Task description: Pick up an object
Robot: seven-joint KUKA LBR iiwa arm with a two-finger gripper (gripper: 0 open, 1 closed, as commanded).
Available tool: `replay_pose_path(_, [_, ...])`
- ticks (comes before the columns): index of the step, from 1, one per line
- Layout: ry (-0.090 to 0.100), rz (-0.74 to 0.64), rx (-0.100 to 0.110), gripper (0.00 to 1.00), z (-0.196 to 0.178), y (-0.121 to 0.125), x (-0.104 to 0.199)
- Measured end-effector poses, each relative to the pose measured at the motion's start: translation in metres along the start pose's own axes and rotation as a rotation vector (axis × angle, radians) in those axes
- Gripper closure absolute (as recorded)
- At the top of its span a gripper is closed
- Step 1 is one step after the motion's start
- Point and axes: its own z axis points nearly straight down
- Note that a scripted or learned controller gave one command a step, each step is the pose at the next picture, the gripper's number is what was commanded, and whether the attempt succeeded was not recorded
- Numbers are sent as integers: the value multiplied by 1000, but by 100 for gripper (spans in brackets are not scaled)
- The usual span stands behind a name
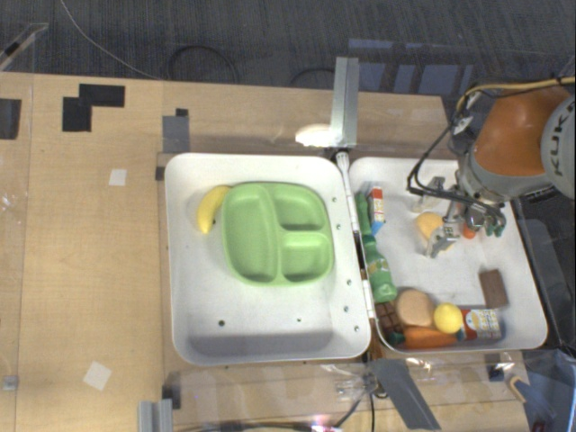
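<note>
My jaws (pixel 447 233) hang low in the right-hand shallow white bin (pixel 522 268).

I cannot tell how far they are parted, nor whether they grip anything. They sit just beside a pale yellow rounded object (pixel 428 226), touching or nearly so. Along the bin's left wall lies a green plastic bottle (pixel 376 257); at the near edge are a tan round bun-like item (pixel 415 308), a yellow lemon (pixel 447 318) and an orange carrot (pixel 430 337). A brown block (pixel 492 287) lies apart. The left white bin (pixel 198 313) holds a green divided tray (pixel 274 232) and a yellow banana (pixel 211 207).

Robotics lab: bench (pixel 81 268), two white bins (pixel 189 268), KUKA arm (pixel 517 142).
</note>
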Motion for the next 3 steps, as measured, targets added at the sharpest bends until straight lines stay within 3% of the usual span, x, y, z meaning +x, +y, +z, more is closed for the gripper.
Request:
replay_pose_path(1, [0, -21, -3, 0, 0, 48, -24])
replay_pose_path(2, [-15, -22, 0, 100, -16, 47, -28])
replay_pose_path(3, [-5, 138, -4, 100, -102, 110, -48])
